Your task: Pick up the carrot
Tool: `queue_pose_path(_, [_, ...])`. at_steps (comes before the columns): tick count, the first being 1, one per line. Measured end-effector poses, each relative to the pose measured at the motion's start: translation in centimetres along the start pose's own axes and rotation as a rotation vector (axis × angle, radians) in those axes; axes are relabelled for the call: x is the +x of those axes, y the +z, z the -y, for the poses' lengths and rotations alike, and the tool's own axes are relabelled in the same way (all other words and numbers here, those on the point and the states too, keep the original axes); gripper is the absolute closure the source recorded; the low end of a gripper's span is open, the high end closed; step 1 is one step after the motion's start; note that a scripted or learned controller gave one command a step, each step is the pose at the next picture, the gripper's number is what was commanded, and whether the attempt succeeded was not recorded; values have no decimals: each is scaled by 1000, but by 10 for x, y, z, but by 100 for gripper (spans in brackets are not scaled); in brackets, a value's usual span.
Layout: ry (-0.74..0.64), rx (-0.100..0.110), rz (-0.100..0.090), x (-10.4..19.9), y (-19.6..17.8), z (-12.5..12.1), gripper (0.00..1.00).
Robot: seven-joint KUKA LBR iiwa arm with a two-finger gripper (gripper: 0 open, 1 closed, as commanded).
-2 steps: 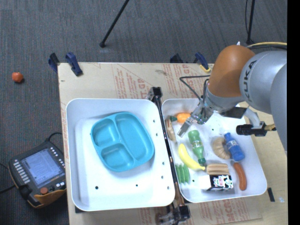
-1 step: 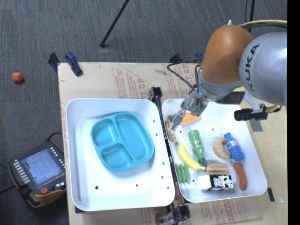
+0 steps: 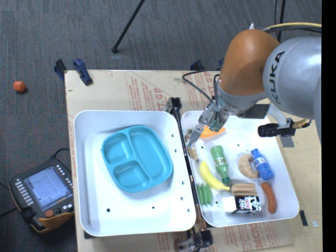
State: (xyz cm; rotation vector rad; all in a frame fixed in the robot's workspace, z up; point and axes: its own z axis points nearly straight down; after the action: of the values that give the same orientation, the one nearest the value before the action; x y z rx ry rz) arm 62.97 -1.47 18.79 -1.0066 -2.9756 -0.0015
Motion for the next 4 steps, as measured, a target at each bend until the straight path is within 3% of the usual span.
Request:
queue_pose_path(1, [90,-1,2,-9,0,1,0])
queue_pose_path(2, [123,0,0,1,0,-7,0])
queue_pose_path(3, [371,2,-1,21,0,-23,0])
queue_pose_path(4, [354,0,1,-6,0,3,0])
